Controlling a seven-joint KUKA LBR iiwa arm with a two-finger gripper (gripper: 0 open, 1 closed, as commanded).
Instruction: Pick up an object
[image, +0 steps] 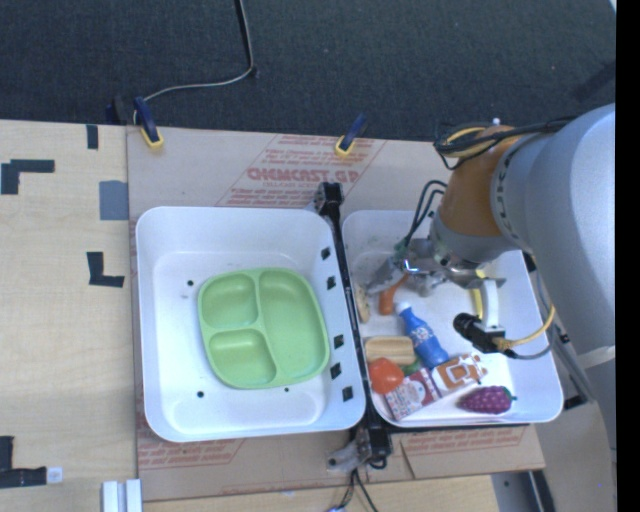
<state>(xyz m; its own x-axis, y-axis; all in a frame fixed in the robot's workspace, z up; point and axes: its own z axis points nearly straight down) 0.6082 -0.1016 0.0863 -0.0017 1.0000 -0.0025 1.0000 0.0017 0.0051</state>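
My gripper (392, 276) hangs low over the upper left part of the right bin (540, 395), with the grey arm and its orange band coming in from the right. Just below it lies a small orange piece (386, 301). A blue bottle (424, 337) lies slantwise under that. Along the bin's front sit a tan bun (390, 349), a red tomato (385, 376), a red and white carton (432, 385) and a purple bunch of grapes (487, 400).
The left bin (165, 240) holds a green divided plate (263, 326). A black divider (338, 285) runs between the two bins. A yellow-and-black cable (490, 320) loops from the wrist over the right bin.
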